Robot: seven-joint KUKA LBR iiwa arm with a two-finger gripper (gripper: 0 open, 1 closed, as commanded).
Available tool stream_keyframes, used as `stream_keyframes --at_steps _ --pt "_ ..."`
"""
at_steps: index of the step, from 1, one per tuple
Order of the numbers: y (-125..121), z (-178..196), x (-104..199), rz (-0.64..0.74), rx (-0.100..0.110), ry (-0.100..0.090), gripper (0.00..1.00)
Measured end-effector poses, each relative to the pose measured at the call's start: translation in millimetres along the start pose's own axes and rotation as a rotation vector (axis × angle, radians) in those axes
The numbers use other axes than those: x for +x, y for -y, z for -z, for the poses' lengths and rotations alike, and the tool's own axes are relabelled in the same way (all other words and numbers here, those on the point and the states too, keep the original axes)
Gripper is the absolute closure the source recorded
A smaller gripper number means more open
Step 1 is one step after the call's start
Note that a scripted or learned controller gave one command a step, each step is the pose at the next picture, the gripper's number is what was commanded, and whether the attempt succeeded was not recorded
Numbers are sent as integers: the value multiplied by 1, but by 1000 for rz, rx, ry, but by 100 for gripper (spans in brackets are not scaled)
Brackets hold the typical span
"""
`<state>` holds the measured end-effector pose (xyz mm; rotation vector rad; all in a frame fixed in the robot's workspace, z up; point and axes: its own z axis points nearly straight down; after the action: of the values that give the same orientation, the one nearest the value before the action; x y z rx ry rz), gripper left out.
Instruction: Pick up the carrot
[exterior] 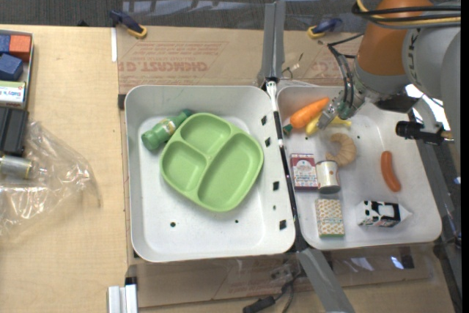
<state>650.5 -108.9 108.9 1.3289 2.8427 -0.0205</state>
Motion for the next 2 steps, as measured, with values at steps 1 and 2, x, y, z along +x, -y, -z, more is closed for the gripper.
stream_keyframes --at_steps 1,2 --pt "-17 83 14 -292 -10 -7 100" --pt "-2 -18 -8 -232 -3 -11 100"
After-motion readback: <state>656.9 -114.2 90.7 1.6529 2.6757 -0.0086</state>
